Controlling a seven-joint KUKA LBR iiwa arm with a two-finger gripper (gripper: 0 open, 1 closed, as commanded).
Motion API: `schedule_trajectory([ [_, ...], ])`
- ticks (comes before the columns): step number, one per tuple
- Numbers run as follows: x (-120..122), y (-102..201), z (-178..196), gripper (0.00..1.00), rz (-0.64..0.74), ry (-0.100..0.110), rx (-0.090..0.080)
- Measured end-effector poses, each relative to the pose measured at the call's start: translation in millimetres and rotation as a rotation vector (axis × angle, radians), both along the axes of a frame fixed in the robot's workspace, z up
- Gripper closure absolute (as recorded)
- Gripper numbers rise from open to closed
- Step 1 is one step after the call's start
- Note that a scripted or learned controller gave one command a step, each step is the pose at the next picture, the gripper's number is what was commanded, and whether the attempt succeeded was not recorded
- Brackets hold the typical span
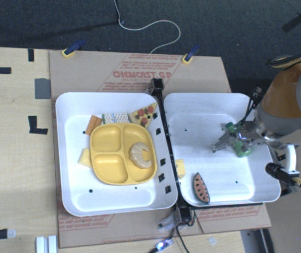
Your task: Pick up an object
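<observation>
camera view | arm (282,101) reaches from right over right bin (192,109) | gripper (229,138) low, fingers' state unclear

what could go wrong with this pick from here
The gripper is low in the right bin near a small green object, which sits close to the wrist; closing there may grab nothing. The watermelon slice and yellow piece lie near the bin's lower edge and divider, where the walls could block a grasp.

A green object (241,148) sits in the right bin (213,109), near its right wall, beneath the claw (233,139).
</observation>
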State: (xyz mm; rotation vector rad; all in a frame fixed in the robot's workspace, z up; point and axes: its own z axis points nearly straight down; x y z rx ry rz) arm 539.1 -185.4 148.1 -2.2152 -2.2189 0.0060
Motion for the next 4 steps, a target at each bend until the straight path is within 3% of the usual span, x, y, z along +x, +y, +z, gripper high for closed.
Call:
schedule_trajectory([
  [1,-2,-7,-48,0.0,0.0,-0.001,0.0],
  [2,0,-3,-63,0.0,0.003,-0.005,0.003],
  [3,0,-5,-52,1.0,0.002,-0.009,-0.002],
  [4,-3,-6,-10,1.0,0.0,-0.009,-0.002],
])
